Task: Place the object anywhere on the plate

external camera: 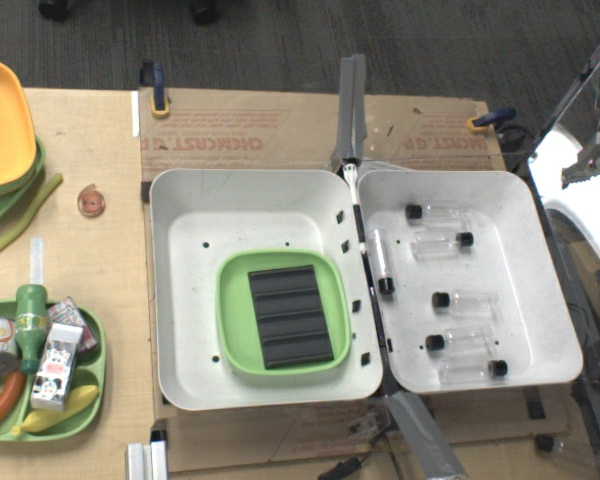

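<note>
A green square plate [234,313] sits in the middle of the left white bin [180,218]. A dark grey ridged block [292,316] lies flat on the plate, covering most of its centre. In the right white bin [520,218] lie several clear vials with black caps, among them one along the left wall [378,256], one near the back [438,244] and one at the front [468,372].
A metal divider bar [351,108] runs back from between the bins. Left of the bins, the wooden table holds stacked yellow and green dishes [0,138], a green tray of toy food [40,378] and a small pink piece [91,201]. Clamps [157,93] pin the cardboard.
</note>
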Tool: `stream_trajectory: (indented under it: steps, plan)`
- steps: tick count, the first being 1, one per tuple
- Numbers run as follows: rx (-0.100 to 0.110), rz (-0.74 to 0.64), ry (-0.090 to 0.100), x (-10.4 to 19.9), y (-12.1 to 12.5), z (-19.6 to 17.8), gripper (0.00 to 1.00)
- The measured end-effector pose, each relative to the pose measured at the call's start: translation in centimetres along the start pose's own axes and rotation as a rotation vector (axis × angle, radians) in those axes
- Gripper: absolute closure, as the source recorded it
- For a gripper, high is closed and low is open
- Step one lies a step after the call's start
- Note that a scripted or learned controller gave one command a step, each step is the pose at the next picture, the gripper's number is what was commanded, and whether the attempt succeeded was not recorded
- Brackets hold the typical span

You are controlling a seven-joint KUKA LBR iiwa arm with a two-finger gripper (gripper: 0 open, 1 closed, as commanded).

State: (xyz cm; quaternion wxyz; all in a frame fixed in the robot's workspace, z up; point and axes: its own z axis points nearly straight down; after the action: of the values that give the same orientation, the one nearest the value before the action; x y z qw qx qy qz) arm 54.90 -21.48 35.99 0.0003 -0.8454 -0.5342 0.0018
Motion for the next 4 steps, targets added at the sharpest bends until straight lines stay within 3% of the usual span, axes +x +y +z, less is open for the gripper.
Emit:
stream_trajectory:
  steps: [1, 2, 4]
  plan:
    - [0.0, 0.066, 0.0, 0.3, 0.8, -2.5, 0.0]
    - [0.0, 0.196, 0.0, -1.3, -3.3, -8.1, 0.0]
    - [0.003, 0.492, 0.0, -3.3, -6.3, -8.0, 0.0]
